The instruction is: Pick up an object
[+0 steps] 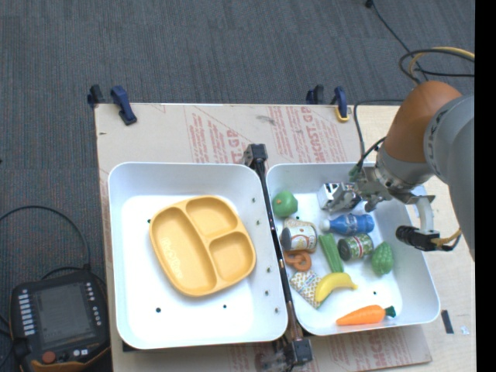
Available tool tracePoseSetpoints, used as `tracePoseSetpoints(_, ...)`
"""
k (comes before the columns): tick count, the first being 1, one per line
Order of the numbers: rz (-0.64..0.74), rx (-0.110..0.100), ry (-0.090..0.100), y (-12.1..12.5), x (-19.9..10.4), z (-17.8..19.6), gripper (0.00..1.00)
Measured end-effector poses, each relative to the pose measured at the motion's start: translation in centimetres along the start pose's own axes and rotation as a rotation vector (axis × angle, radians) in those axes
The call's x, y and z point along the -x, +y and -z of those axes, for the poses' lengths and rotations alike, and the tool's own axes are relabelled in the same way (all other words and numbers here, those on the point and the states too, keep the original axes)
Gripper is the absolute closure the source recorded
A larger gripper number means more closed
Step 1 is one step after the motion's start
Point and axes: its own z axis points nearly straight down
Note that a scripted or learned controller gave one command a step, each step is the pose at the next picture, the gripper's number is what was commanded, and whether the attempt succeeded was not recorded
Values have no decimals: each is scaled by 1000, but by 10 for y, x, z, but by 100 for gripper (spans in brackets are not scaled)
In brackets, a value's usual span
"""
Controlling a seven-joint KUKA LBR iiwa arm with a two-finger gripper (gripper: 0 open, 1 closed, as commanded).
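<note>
My gripper (338,198) hangs low over the back of the right bin (411,301), just above and left of a blue bottle (350,224). Below it lie a green apple (285,203), a small tin can (299,235), a dark jar with a green label (356,246), a green cucumber (332,253), a pretzel (297,260), a banana (335,285), a carrot (363,315) and a green bumpy fruit (382,259). Nothing shows between the metal fingers.
The left bin (136,301) holds a yellow divided plate (203,243). A black ridge (271,231) separates the two bins. Blue clamps (122,104) sit at the board's back edge. A teach pendant (54,316) lies on the floor at lower left.
</note>
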Motion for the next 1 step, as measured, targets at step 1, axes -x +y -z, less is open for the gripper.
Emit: tracePoseSetpoints(1, 3, 0, 2, -7, -49, 0, 0)
